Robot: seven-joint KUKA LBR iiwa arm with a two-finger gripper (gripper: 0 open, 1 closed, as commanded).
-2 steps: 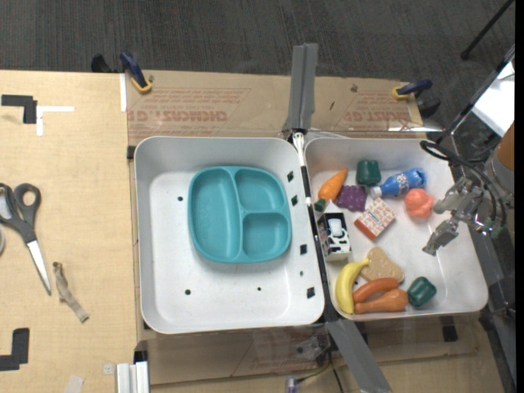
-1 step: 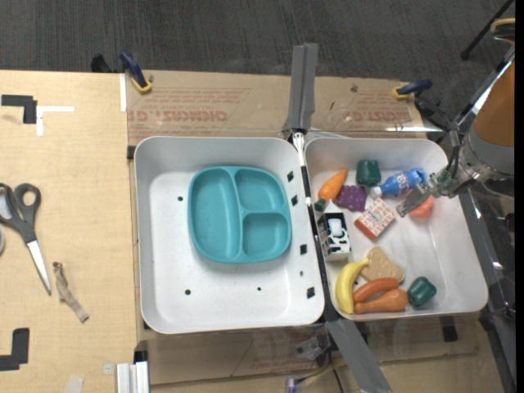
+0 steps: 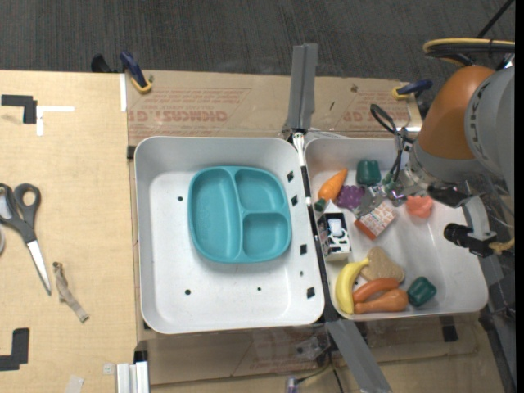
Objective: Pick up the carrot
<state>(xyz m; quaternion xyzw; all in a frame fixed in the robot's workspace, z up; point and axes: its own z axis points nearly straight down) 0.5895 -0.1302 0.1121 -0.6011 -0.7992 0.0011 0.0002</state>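
**Carrot at the upper left of the right bin, arm over the bin's middle**

Dark carpet fills the top of the frame, and below it a cardboard-covered table (image 3: 65, 219) carries two shallow white bins side by side. On the bare cardboard at the far left lie a pair of scissors (image 3: 24, 228) with grey handles.

The left bin (image 3: 160, 301) holds a teal divided plate (image 3: 240, 214), set a little above the bin's middle.

The right bin (image 3: 458, 289) is crowded. The carrot (image 3: 332, 185) lies in its upper left corner, just beside the divider between the bins. Its long axis runs on a diagonal, the thick orange end toward the upper right and the narrow end with a bit of green toward the lower left. Just right of it sit a purple item (image 3: 351, 196) and a dark green cup (image 3: 368, 171). Lower down are a small black-and-white box (image 3: 336, 236), a yellow banana (image 3: 349, 285), a tan bread slice (image 3: 383, 264), two orange-red sausage shapes (image 3: 378, 295) and a green block (image 3: 421, 291). A pink-orange item (image 3: 419, 206) lies toward the right.

The grey arm with its orange band enters from the right edge. Its gripper (image 3: 386, 195) hangs above a red-and-white patterned packet (image 3: 376, 219), near the carrot but apart from it. Whether the fingers are wide or narrow I cannot tell.
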